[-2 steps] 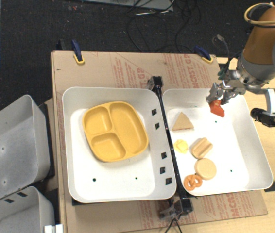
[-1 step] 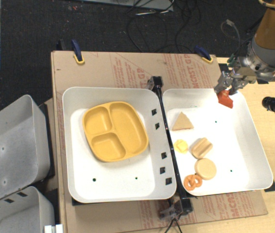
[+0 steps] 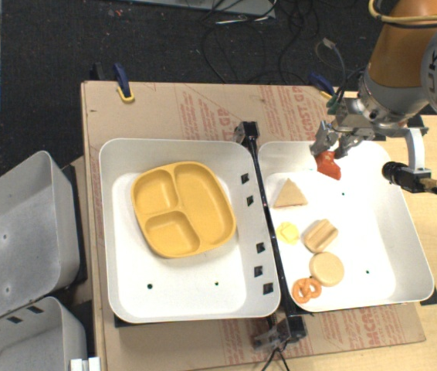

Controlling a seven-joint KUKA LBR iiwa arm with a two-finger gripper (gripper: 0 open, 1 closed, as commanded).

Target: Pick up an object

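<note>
Red object [image 3: 328,165] sits right at the tips of my claw [image 3: 331,151], seemingly pinched between narrow fingers over the right bin [image 3: 404,230]. Grasp step, I reckon; next needs a straight lift.

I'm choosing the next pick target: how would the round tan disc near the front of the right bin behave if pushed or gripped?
The round tan disc lies flat, so it would probably slide, not roll. It looks like stiff toy food, likely light. Its low profile may make gripping awkward, and the pretzel touching it could shift too.
</note>
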